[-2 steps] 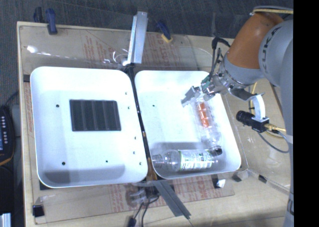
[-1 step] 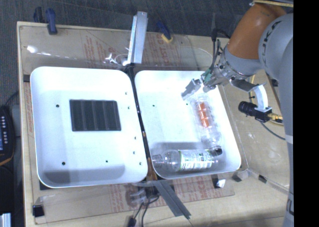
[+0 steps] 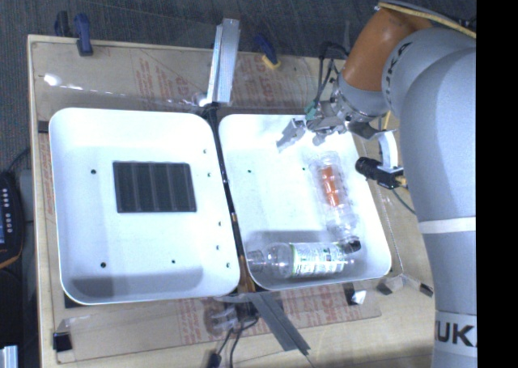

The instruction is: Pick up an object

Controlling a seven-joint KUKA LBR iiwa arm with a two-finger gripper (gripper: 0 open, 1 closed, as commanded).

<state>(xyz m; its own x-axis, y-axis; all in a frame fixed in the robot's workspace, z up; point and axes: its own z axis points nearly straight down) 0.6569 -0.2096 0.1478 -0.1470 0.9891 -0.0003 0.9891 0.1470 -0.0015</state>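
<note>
One two-finger gripper is seen above the upper part of the right bin, carried by the grey arm with its orange band, which reaches in from the right. Whether anything is grasped cannot be told, as the tool is too small and cluttered by cables for its state to be read; nothing is seen hanging from it. Just below and to the right of the tool, a clear plastic bottle with an orange label is laid lengthwise along the right side of the right bin, its dark cap end pointed toward the near wall. Beyond it, a second clear bottle with a white printed label is laid crosswise along the near wall of the same bin, its neck pointed toward the divider between the bins; the cap end of the first bottle is found close to, possibly touching, its base end. To the left, the left bin is set beside the right one, and a dark ribbed rectangular tray is laid flat near its middle. Both bins are borne on a bench covered with clear sheeting, and blue clamps are fixed along its far edge.
</note>
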